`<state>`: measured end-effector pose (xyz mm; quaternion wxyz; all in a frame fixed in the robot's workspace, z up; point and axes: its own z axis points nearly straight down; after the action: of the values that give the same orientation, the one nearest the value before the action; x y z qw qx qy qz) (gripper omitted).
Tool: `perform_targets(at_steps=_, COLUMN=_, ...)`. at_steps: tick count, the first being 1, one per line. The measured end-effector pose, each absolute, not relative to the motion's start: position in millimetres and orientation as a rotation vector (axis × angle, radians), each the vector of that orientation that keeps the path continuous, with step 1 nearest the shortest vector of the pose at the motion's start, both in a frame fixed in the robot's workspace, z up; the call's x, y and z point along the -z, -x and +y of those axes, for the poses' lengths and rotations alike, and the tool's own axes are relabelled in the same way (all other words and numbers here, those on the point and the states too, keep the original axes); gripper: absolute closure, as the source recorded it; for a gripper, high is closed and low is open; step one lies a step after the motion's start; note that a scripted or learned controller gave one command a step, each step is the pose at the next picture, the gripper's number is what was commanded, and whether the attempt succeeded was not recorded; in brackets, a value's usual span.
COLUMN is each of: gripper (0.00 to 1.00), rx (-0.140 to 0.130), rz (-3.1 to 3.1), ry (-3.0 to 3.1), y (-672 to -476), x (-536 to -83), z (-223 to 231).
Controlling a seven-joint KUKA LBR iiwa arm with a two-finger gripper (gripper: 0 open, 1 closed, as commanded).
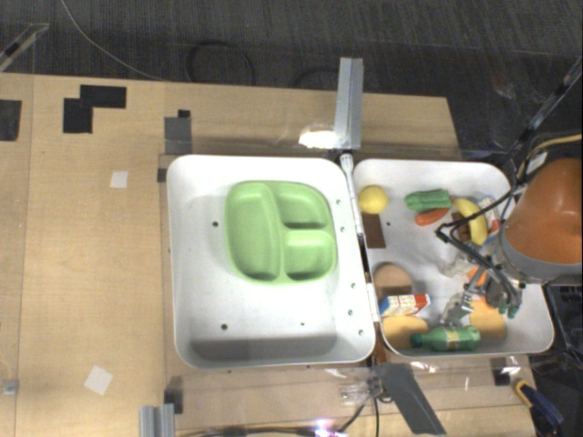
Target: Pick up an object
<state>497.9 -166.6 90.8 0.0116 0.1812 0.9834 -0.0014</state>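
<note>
Dark carpet (pixel 273 16) beyond a pale wooden bench (pixel 82 271), with two white bins side by side on it. Left bin (pixel 196 244): holds a green tray (pixel 278 230) with three compartments, lying flat near the middle.

Right bin (pixel 401 176): crowded with small things. Along the far side, a yellow ball (pixel 372 198) by the dividing wall, then a green pod (pixel 426 198) with an orange carrot (pixel 433 216) just beside it, then a banana (pixel 467 217) partly behind black cables. Below the ball, a brown block (pixel 373 232) against the wall. Nearer the front, a brown lump (pixel 392 276), a red-and-white can (pixel 404 302) touching it, a yellow roll (pixel 405 324), and a green bottle (pixel 446 339) lying on its side along the front wall. Just right of the bottle, an orange piece (pixel 487 321).

Arm (pixel 551 221) reaching in from the right, orange band over the bin's right edge, wrist bent downward and toward the front left. Jaws low in the front right part of the right bin, tips between the can and the orange piece, just above the bottle. Too cluttered by cables and metal to tell whether spread or pressed together, or whether touching anything.
</note>
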Motion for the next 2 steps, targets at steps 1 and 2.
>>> perform_targets(at_steps=1, gripper=0.00, rx=0.002, rz=3.095, ry=-0.432, y=-541.6, x=-90, z=-137)
perform_targets(at_steps=2, gripper=0.00, rx=-0.002, rz=3.121, ry=-0.200, y=-628.0, x=-89, z=-116)
